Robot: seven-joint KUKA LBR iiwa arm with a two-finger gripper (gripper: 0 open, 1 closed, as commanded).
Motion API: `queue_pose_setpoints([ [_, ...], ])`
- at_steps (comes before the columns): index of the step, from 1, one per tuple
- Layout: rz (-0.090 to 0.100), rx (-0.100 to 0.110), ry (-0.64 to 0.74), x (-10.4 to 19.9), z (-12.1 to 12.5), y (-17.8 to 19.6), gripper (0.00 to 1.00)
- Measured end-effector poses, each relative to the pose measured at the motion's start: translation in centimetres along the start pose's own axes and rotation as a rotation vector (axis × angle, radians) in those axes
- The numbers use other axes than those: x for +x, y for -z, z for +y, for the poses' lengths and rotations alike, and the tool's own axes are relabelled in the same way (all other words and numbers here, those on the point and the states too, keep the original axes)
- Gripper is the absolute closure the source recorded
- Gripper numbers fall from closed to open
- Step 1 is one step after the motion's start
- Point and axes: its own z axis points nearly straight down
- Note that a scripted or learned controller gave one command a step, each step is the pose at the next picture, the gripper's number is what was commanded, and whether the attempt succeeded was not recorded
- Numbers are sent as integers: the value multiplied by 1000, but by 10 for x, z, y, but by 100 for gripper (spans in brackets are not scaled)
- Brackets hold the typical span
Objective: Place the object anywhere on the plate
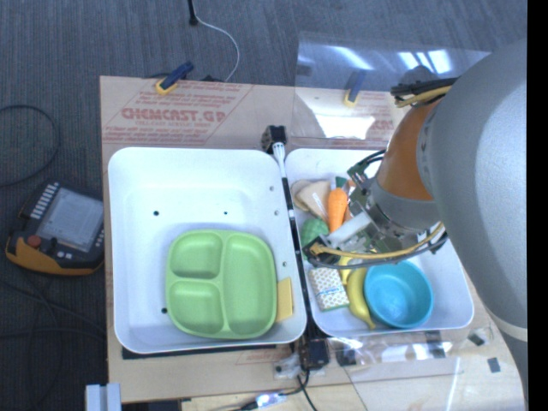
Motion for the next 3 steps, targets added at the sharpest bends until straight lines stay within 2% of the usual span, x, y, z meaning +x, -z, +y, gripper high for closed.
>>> queue_pose_setpoints([
  [1,-1,0,-1,0,0,0,0],
  [2,-3,1,2,0,0,8,100],
  [3,-4,1,2,0,0,8,0],
])
